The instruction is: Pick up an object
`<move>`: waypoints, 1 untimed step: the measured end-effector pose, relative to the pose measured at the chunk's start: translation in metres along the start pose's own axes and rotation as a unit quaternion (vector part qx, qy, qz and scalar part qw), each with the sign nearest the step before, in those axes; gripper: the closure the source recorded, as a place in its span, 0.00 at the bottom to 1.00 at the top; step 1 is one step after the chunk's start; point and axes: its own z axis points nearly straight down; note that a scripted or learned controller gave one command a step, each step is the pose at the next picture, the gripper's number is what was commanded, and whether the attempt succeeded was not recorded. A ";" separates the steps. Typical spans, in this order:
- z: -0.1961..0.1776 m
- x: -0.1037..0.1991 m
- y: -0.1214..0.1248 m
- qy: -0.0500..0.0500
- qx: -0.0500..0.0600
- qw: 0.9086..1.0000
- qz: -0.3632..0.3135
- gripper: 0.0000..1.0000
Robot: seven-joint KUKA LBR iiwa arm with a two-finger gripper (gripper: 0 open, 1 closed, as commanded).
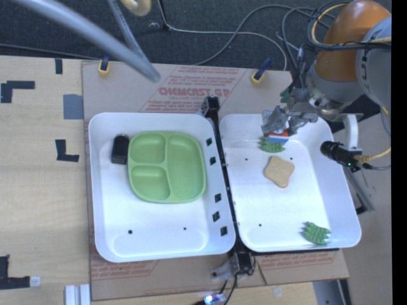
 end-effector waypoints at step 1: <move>0.005 0.056 -0.029 0.001 0.003 1.000 -0.002 1.00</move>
